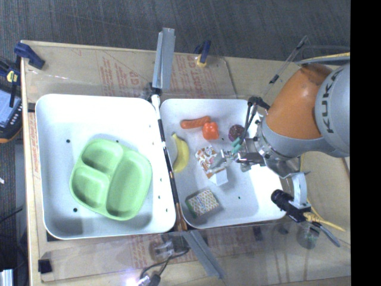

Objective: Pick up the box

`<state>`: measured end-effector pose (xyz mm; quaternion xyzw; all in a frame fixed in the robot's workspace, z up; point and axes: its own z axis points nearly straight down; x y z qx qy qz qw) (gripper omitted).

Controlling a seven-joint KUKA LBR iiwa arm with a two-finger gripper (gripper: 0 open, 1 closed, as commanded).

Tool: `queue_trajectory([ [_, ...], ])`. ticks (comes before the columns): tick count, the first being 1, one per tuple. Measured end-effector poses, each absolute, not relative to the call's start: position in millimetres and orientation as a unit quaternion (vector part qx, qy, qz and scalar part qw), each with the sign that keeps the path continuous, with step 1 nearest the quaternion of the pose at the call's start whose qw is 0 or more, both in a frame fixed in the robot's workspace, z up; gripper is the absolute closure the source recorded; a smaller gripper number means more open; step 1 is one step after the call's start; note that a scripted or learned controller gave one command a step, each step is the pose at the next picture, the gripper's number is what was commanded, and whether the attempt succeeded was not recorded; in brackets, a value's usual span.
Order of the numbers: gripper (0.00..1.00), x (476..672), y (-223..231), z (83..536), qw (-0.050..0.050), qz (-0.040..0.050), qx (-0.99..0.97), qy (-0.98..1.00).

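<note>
At the near edge of the right bin (253, 210) lies a patterned pouch (203, 202), close to the bin's front left corner. Just beyond it, about the middle of the bin, sits the box (209, 159), white with red printing, tilted, with a small white piece against its near right side. The gripper (229, 154) hangs right at the box's right edge, touching or nearly so; how wide its tool stands cannot be told, since the wrist hardware crowds that spot, and the box is not seen held. The arm (297, 121) comes in from the right, its orange band above the bin's right wall.

Left of the box, a banana (181, 152) lies along the bin's left wall. Farther back sit an orange carrot-like piece (194, 123) and, just beside it, an orange-red block (210, 130). A dark round thing (236, 131) sits to the right of those, near the gripper.

In the left bin (53, 118) rests a green divided tray (111, 178), set at a slant.
</note>
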<state>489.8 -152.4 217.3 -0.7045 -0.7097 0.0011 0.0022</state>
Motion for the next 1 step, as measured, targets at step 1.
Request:
queue_trajectory([
  [1,0.0,539.2,-150.7,116.8,-0.007,-0.0043,-0.701,-0.713],
])
